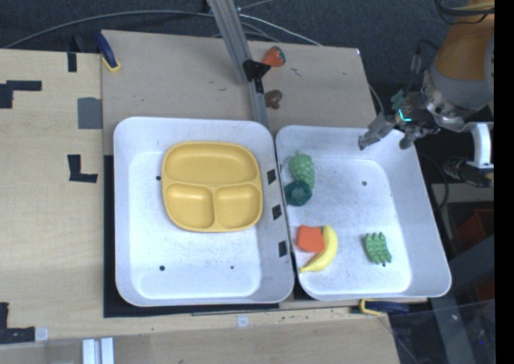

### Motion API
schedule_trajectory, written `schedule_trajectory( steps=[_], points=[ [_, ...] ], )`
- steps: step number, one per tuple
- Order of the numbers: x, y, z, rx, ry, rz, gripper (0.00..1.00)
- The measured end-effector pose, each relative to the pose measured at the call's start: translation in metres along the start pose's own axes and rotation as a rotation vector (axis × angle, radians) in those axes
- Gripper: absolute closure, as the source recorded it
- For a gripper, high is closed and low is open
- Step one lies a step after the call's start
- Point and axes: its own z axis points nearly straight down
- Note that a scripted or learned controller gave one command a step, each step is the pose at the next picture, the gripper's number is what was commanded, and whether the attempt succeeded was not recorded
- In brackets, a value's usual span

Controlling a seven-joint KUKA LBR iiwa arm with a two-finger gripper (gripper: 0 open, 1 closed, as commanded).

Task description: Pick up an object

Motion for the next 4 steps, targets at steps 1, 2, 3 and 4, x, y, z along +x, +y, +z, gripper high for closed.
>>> schedule_trajectory(
  steps=[1, 2, 3, 4],
  points=[
    [0.003, -0.004, 0.044, 0.004, 0.000, 0.001, 0.00],
    [0.006, -0.010, 0.089, 0.004, 0.000, 0.000, 0.00],
    [0.007, -0.011, 0.144, 0.005, 0.001, 0.000, 0.00],
    [0.007, -0.010, 0.130, 0.002, 0.000, -0.001, 1.00]
  ],
)
